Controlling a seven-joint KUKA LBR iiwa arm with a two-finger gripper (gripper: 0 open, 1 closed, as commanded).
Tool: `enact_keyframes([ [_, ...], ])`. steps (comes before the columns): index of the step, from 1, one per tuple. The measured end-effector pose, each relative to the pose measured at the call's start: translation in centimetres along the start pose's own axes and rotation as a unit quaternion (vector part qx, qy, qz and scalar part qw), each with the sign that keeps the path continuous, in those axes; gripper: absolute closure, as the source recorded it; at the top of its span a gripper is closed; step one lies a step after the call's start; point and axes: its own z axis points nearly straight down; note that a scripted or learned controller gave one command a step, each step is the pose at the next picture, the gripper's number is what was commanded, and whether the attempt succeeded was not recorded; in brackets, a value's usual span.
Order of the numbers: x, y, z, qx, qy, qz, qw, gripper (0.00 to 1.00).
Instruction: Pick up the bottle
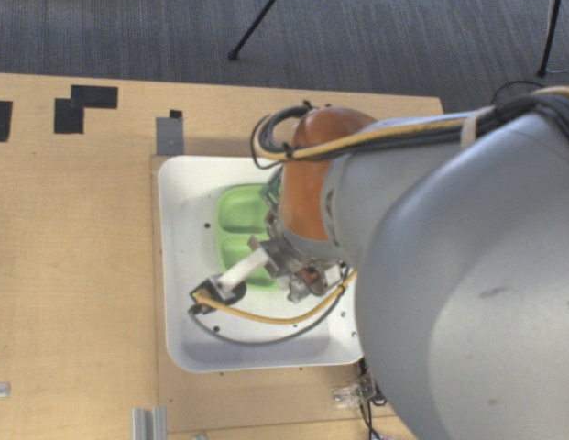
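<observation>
A light green plastic thing (238, 216), which may be the bottle, lies in the upper middle of the left white bin (177, 273). Its right side is hidden under the arm's orange band (307, 181). My gripper (298, 278) hangs low over the bin, just right of and below the green thing. From this angle the wrist covers it, so I cannot make out whether it touches or holds anything.
The large grey arm (467, 273) covers the right half of the view and hides the right bin. Bare wooden bench (73, 264) lies left of the bin, with black marks (82, 106) at the back left and a grey bracket (169, 136) by the bin's far corner.
</observation>
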Motion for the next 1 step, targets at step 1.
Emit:
enact_keyframes([
  [1, 2.73, -4.21, -2.55, 0.000, 0.002, 0.044, 0.9990, 1.00],
])
